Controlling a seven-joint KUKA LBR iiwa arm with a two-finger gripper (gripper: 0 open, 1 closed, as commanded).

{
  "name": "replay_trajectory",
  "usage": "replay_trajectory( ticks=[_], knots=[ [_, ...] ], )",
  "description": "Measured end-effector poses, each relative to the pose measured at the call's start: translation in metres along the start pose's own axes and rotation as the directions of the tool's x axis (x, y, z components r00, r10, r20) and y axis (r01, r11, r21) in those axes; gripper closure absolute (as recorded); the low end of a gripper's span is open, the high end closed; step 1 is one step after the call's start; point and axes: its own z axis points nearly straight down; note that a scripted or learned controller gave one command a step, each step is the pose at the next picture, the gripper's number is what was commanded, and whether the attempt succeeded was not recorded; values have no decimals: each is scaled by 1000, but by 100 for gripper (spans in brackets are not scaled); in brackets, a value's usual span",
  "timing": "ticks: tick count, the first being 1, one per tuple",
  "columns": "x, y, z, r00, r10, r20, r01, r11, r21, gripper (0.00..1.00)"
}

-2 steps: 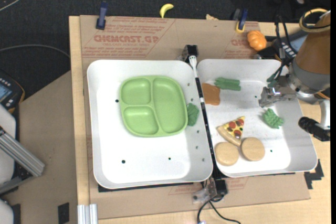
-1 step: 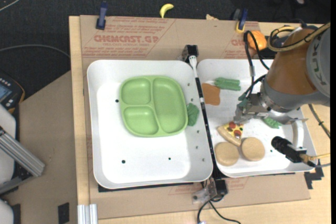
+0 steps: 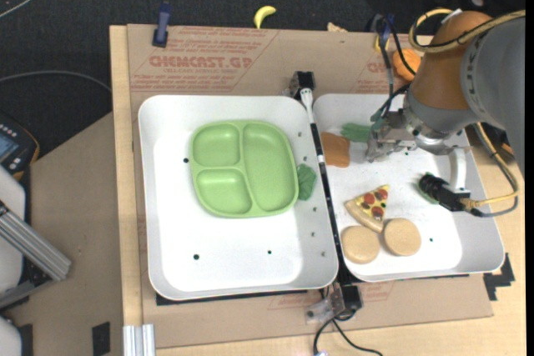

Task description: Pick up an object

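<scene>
My gripper [image 3: 380, 144] hangs low over the upper left part of the right bin [image 3: 476, 250]. A flat green piece [image 3: 354, 131] lies just to its left, partly under it. An orange-brown block [image 3: 335, 150] rests against the bin's left wall, close to the gripper. Nearer the front lie a pizza slice [image 3: 370, 205] and two round tan cookies [image 3: 360, 244] [image 3: 402, 236]. Nothing can be seen held by the gripper.
The left bin [image 3: 167, 204] holds a light green divided plate [image 3: 244, 167] with a small dark green piece [image 3: 305, 181] at its right edge. A yellow banana-shaped toy [image 3: 264, 14] and a blue clip [image 3: 161, 25] sit on the board behind the bins.
</scene>
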Motion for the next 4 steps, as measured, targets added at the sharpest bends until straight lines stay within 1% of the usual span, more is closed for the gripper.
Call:
replay_trajectory(
  ticks=[1, 2, 3, 4],
  knots=[
    [-62, 43, -13, 1000, 5, 3, -5, 1000, -1, 100],
    [18, 44, 8, 1000, -2, 5, 2, 1000, -7, 100],
    [139, 61, -92, 1000, -8, -4, 8, 1000, -6, 100],
    [56, 59, -86, 1000, 7, 0, -7, 1000, 4, 100]
  ],
)
